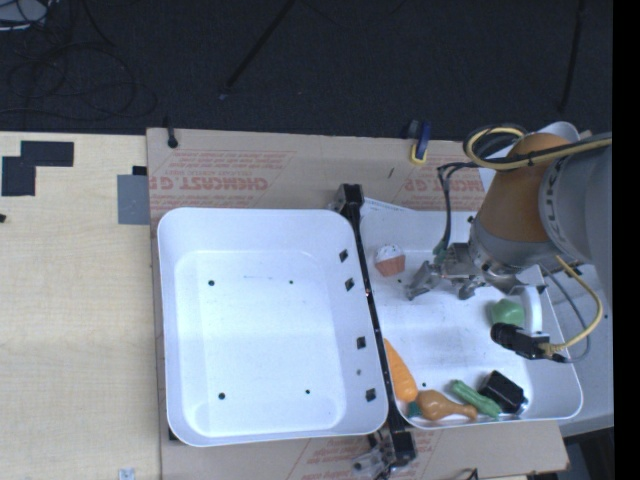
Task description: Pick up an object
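Two white bins side by side: left bin (pixel 190 258) and right bin (pixel 560 403), arm (pixel 540 203) reaching into the right one. Gripper (pixel 437 280) low near that bin's upper middle, fingers spread apart, nothing between them. Just beside its tips to the left, apart from them: small cupcake (pixel 390 260), upright. Lower down against the dividing wall: orange carrot (pixel 400 371), long axis slanting from upper left to lower right, well apart from the gripper. Along the bottom edge: tan drumstick-like piece (pixel 440 404), green pod (pixel 474 397) lying slantwise, black block (pixel 503 389). Near the right wall: round green object (pixel 507 311), close beside the arm's black fitting (pixel 520 341).
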You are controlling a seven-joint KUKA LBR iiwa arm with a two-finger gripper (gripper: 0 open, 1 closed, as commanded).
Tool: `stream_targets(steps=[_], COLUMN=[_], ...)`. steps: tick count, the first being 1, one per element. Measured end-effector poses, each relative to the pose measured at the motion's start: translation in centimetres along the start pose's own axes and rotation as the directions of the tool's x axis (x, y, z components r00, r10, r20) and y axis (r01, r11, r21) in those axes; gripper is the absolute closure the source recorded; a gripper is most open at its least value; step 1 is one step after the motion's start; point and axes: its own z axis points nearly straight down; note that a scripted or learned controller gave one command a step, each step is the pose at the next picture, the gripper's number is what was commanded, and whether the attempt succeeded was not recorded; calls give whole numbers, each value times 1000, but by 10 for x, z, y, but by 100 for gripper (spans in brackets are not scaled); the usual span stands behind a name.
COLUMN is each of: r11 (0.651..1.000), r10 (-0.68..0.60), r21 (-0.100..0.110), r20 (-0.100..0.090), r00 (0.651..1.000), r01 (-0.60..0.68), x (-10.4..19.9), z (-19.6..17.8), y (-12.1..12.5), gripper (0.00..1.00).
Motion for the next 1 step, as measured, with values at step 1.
stream_targets(steps=[1], r11=[1000], r10=[0], r21=[-5], r20=[3], r00=[1000], r01=[0], x=[-71], z=[-2], y=[-4], gripper=[0])
